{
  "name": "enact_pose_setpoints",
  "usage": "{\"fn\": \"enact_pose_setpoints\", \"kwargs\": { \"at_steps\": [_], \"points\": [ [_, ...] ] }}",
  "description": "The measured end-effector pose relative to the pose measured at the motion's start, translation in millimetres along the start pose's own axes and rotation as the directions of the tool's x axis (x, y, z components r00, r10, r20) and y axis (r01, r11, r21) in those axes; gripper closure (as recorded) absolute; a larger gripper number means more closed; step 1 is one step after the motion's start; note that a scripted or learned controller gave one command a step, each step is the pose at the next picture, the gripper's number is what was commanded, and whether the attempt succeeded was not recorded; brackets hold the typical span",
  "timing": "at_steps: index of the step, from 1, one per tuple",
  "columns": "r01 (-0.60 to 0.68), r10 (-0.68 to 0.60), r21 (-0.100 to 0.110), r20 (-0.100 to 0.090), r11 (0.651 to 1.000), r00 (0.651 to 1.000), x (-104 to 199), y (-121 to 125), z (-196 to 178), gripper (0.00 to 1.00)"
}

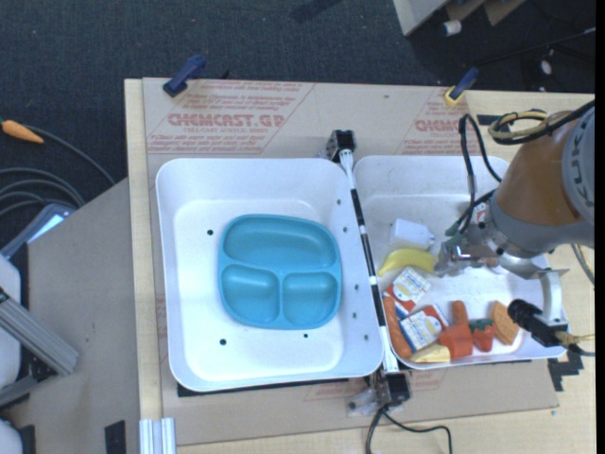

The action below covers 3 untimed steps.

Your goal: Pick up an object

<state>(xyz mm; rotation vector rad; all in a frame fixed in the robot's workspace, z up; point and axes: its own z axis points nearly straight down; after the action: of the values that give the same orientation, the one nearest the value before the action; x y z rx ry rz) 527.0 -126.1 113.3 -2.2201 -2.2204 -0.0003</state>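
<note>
The right white bin [416,173] holds several toy foods. A yellow banana [405,260] lies near its left wall, with a white block [411,230] just behind it. Two small printed packets [408,285] [423,326] lie in front of the banana. A red piece [460,334], an orange piece [505,323] and a yellow wedge [433,355] sit along the front wall. My gripper [452,253] hangs low in this bin, just right of the banana's right end. Nothing shows between its fingers.
The left white bin [184,197] carries a blue three-compartment plate [279,270]. A black divider bar [357,218] runs between the bins. The grey and orange arm [539,197] covers the right bin's right side. Cables [501,126] loop behind it.
</note>
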Motion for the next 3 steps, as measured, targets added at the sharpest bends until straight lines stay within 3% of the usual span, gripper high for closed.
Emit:
{"fn": "enact_pose_setpoints", "kwargs": {
  "at_steps": [2, 3],
  "points": [
    [0.001, -0.001, -0.001, 0.000, 1.000, 1.000, 0.2, 0.5, -19.4, 1.00],
    [0.001, -0.001, -0.001, 0.000, 1.000, 1.000, 0.2, 0.4, -19.3, 0.00]
  ]
}}
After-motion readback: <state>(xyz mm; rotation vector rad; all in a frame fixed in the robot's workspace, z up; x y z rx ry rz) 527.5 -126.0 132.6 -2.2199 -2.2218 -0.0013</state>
